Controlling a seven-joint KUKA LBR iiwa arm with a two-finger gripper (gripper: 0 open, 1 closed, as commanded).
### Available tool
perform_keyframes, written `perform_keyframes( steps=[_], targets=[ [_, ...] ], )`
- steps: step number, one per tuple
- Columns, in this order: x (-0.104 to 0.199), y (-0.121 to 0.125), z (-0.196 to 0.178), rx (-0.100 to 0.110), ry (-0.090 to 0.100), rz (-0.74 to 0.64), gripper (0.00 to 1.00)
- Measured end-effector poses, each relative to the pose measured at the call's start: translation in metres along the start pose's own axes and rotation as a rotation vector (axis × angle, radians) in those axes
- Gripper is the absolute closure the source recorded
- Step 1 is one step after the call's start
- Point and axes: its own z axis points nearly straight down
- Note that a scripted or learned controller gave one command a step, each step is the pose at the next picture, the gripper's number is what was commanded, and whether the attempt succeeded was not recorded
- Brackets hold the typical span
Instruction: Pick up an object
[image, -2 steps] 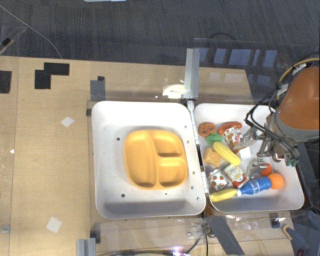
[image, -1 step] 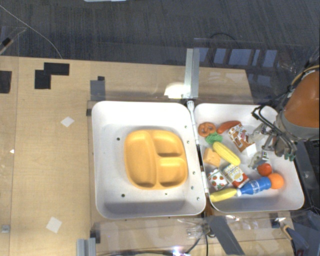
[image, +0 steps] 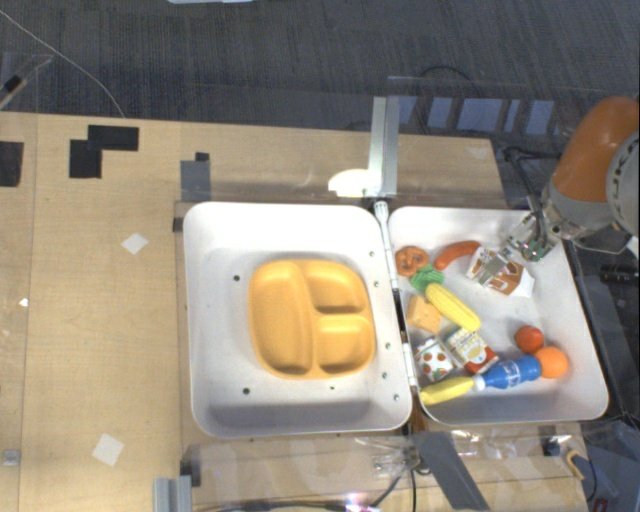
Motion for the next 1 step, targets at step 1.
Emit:
perform_keyframes(
  steps=[1],
  targets=[
    [0.0148, 0.0189, 0.0037, 0.004, -0.003, 0.124, 0.00]
  ],
)
